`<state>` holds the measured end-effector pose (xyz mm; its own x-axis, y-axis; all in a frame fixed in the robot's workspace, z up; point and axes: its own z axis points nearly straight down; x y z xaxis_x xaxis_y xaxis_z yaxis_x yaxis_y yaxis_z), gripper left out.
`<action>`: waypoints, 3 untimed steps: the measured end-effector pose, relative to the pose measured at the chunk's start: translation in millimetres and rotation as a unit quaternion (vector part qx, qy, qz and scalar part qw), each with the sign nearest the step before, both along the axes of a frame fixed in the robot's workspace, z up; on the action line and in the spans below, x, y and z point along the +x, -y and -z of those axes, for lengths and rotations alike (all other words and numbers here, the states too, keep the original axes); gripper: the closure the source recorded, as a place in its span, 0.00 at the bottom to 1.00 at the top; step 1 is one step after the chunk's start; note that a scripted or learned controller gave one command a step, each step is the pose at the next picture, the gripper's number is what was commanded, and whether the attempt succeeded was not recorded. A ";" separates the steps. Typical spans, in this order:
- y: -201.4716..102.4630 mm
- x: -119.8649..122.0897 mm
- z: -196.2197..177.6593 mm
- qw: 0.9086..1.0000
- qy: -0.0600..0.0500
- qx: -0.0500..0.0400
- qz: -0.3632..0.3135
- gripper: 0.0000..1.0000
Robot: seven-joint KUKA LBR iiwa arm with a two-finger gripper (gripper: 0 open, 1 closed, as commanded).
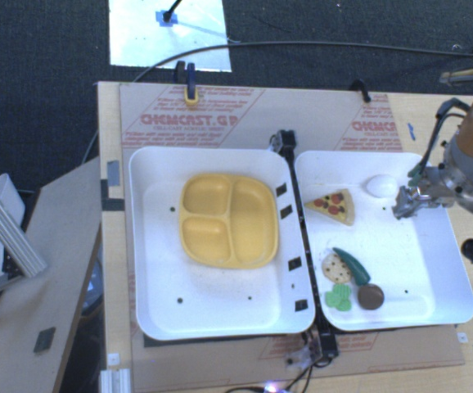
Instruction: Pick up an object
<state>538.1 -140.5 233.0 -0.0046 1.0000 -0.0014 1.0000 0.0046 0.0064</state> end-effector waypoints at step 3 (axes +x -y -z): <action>-98.9 32.6 -17.0 1.000 -0.002 0.001 -0.002 1.00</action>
